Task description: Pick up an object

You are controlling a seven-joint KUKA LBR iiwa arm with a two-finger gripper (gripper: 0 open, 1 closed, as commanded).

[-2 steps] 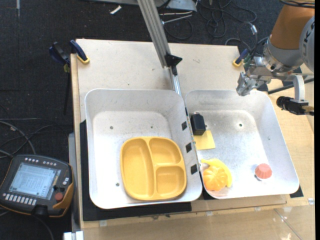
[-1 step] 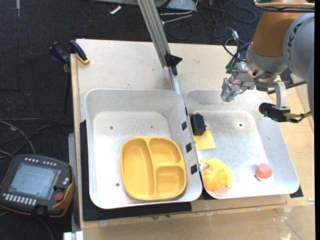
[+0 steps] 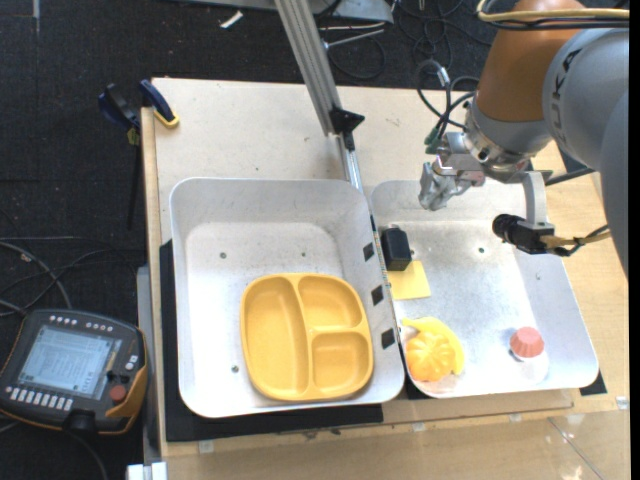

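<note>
Camera view: gripper [image 3: 437, 194] high over the far edge of the right bin [image 3: 560, 298], finger state impossible to tell, well apart from the nearest likely picks there, black block [image 3: 396, 247] and yellow pad [image 3: 410, 281], evidently not yet descending.
</note>
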